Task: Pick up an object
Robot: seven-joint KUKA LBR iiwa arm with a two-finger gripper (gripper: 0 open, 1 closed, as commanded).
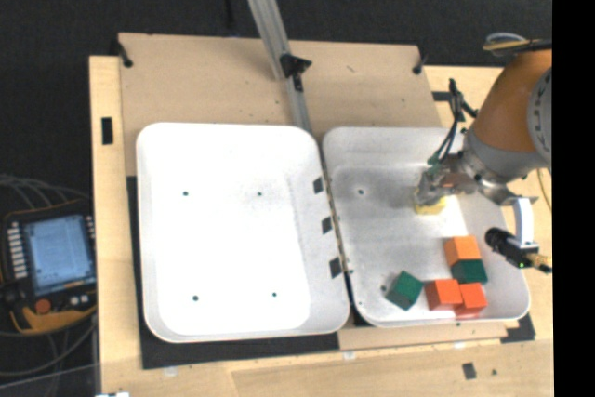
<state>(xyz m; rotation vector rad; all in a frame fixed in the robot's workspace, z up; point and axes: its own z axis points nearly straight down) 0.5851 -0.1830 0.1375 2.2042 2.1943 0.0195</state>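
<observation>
Claw point(430, 194) over pale yellow block point(430, 207), small, squarish

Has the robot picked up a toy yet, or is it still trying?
Done so far: the gripper has reached into the right bin and sits right over a pale yellow block. In hand: nothing can be seen lifted; the block looks like it rests on the bin floor. Left: grabbing it and raising it. The orange blocks and green blocks lie untouched.
</observation>
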